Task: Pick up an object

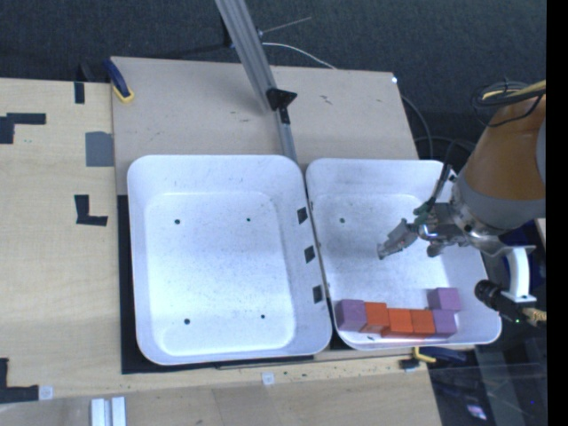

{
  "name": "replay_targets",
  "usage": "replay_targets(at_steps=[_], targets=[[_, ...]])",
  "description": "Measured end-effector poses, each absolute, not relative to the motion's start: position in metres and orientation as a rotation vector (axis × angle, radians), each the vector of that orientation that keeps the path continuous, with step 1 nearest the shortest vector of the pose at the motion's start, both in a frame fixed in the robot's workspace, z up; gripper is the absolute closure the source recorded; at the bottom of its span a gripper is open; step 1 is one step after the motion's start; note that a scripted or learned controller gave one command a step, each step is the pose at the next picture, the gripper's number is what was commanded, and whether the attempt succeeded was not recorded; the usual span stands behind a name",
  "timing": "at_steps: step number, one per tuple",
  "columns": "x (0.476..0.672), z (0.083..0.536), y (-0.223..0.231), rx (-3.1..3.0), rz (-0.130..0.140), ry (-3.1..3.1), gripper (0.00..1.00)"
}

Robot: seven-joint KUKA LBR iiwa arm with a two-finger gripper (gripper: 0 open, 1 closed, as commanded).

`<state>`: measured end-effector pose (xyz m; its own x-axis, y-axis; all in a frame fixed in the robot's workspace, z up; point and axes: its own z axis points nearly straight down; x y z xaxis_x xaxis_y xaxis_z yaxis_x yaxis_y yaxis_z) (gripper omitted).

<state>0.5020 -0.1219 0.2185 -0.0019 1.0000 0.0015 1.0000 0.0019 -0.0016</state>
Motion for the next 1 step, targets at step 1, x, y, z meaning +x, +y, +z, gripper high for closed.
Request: replay_targets(at_steps=[1], targets=[[0.5096,0.2532,-0.1528,-2.223,-0.001,-2.223,0.00]])
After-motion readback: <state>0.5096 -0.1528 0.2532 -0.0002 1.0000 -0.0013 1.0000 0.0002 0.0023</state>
